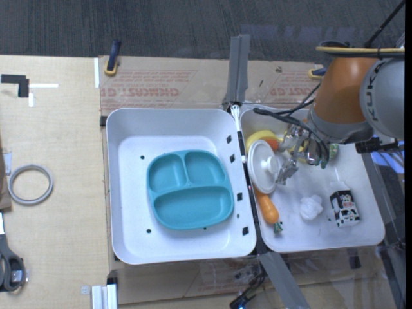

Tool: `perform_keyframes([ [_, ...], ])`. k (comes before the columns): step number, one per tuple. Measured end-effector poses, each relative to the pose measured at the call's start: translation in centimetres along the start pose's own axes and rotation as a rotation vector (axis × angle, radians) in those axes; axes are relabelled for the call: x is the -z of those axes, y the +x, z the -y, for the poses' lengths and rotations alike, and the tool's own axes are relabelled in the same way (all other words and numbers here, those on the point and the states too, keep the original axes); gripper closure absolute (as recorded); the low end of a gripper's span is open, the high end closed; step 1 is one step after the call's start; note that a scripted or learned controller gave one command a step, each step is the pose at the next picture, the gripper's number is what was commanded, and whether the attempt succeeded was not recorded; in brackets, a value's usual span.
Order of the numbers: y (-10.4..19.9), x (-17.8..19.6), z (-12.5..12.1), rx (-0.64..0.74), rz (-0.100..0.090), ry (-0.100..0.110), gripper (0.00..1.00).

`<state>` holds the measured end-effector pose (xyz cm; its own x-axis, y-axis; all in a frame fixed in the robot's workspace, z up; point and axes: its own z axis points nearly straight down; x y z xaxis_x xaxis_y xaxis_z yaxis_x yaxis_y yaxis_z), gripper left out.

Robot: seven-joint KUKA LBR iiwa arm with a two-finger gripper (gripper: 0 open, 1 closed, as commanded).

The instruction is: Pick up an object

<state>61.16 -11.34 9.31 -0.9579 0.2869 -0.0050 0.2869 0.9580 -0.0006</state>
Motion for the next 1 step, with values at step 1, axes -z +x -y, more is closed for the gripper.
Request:
perform_keyframes([
  [1, -2.5, 0.01, -1.66, -0.128, 0.002, 0.01, 0.0],
])
